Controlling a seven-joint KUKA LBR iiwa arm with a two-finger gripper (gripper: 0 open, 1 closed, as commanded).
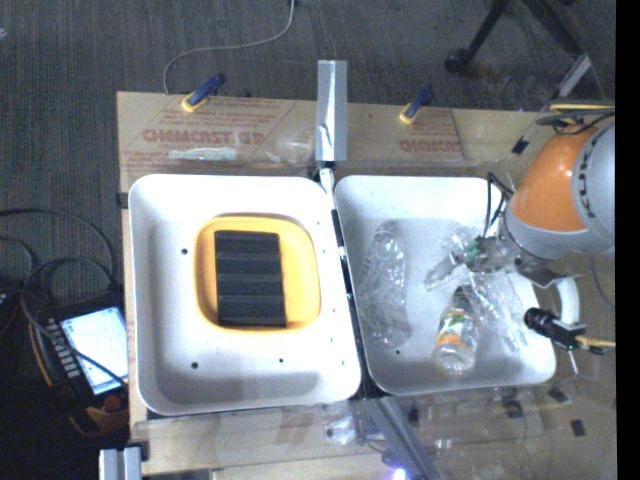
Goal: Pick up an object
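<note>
The right bin (400,193) holds several clear plastic things. A clear bottle (386,260) lies towards the bin's left side. A smaller bottle with a yellow-green label (455,334) lies near the front wall. Crumpled clear wrap (497,298) spreads across the bin's right half. My gripper (478,255) reaches in from the right, low over the crumpled wrap, and the glare of the plastic blurs its tip. The grey arm with its orange band (558,186) rises over the bin's right edge.
The left bin (160,268) holds a yellow tray (208,258) with a black ridged block (248,278) lying in it. A metal post (331,108) stands behind the seam between the bins. A small lit screen (90,343) sits on the floor at the left.
</note>
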